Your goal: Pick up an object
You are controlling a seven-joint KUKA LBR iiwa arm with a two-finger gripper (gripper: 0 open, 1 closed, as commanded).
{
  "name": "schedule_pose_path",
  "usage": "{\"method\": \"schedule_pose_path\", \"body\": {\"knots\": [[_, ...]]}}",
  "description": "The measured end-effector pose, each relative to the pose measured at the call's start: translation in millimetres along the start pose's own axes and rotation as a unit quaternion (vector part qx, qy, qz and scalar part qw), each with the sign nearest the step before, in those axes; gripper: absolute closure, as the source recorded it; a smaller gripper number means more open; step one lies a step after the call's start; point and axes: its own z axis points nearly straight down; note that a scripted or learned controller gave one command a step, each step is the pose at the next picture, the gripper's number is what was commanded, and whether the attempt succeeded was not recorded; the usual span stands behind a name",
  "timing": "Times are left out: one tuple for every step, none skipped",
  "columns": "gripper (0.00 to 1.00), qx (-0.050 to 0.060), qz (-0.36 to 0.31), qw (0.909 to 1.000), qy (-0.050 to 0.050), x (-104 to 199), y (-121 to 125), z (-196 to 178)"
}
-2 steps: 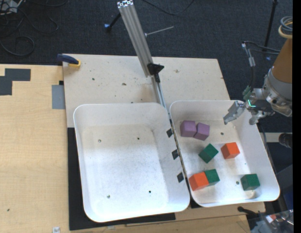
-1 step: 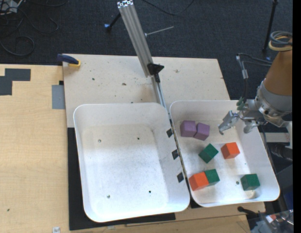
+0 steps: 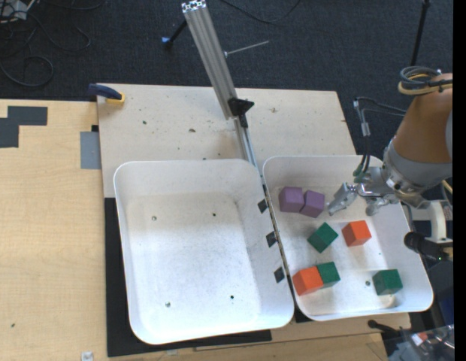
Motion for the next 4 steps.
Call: {"method": "schedule_pose_path", "body": {"knots": [[0.0,-0.004,0.0,1.0,0.0,-3,-8,53],[1.0,-0.004,0.002,1.0,0.0,-4,-8,41],[1.0,-0.006,0.001,1.0,-0.001,-9,-12,-21],[1.0,-0.006,-0.001,1.0,-0.002,-10,-11,-74]]}}
